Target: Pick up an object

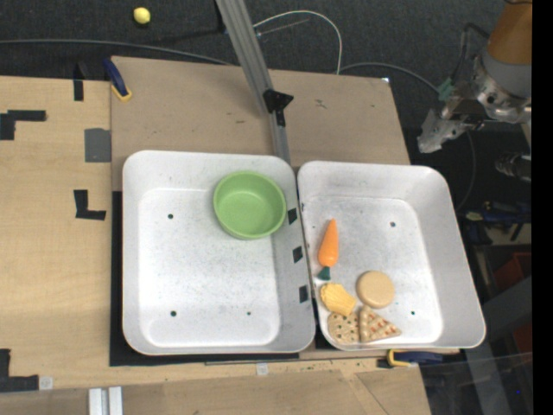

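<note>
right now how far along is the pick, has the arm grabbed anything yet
Nothing looks done. The gripper hangs off the bench beyond the right bin, nothing visibly in it. The carrot, the round biscuit and the green bowl all lie in their bins. Reaching in, gripping and lifting are all left.

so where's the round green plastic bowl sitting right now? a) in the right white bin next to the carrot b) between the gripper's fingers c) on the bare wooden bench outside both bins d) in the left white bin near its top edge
d: the round green plastic bowl sits inside the left white bin, close to its far rim, while the orange toy carrot lies in the right white bin.
</note>
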`<state>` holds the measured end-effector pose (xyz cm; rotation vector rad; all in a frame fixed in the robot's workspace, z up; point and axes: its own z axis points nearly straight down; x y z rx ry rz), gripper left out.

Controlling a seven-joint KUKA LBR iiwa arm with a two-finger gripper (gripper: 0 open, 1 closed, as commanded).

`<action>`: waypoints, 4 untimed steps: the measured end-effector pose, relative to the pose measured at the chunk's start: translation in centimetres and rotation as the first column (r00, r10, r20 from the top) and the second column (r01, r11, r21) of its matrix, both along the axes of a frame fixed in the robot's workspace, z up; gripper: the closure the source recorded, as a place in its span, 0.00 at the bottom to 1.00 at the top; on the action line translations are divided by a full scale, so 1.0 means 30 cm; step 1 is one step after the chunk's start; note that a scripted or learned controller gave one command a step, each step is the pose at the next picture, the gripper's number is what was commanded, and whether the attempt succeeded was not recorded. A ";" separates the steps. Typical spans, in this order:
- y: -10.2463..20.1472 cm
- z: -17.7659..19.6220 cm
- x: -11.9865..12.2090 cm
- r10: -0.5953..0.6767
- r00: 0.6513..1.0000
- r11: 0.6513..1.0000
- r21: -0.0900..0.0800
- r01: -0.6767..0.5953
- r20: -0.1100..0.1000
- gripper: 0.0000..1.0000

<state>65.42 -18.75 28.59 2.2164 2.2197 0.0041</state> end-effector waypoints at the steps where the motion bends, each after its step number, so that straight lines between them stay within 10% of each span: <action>1: 0.182 0.007 -0.005 0.004 1.000 1.000 0.003 -0.004 -0.005 1.00; 4: 0.805 -0.069 -0.062 0.006 1.000 1.000 0.003 -0.006 -0.008 1.00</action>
